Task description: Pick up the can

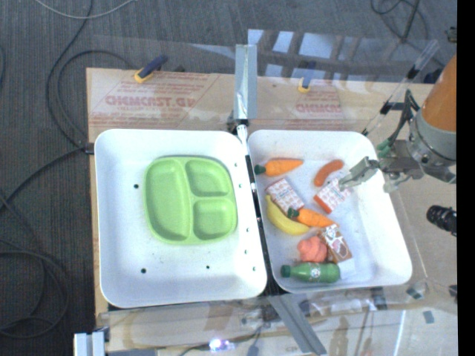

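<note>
We count two bins: the left bin [119, 273] holds one green tray [191, 199]; the right bin [386, 228] holds the rest. There we count one banana [284, 220], two carrots, one sausage [328, 172], one green bottle [310, 272], one red-and-white pack [284, 193], one pink lump [312, 249] and one brown pack [338, 244].

One carrot [280, 167] lies above the banana. The other [313, 217] touches the banana's right end.

We take the orange-and-white piece [329, 197] up and right of the banana for the can, though it is too small to be sure. It lies tilted, its long axis rising from the banana's side towards the upper right, its white end uppermost.

The gripper [347, 180] sits at that white end. We cannot tell whether it is wide, narrow or gripping.
</note>
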Action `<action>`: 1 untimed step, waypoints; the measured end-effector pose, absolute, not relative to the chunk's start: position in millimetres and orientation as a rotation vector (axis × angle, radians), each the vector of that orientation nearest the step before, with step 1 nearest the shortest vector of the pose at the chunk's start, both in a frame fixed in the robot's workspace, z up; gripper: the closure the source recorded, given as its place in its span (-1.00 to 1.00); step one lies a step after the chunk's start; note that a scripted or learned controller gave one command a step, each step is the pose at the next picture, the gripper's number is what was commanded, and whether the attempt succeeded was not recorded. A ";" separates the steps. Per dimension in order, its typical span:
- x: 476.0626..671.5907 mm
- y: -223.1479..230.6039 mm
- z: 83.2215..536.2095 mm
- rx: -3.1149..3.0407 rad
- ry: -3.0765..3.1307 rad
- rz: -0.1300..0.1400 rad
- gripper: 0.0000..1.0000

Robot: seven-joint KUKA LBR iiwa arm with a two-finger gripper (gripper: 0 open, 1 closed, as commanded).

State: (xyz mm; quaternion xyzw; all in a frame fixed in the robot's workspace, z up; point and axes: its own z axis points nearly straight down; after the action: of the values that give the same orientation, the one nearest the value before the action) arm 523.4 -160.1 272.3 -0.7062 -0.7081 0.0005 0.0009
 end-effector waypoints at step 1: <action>520.0 -134.1 125.6 -2.234 -2.203 0.002 -1.00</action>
State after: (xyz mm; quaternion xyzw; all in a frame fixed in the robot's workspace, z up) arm 520.0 -134.1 125.6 -0.7120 -0.7022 0.0006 0.0019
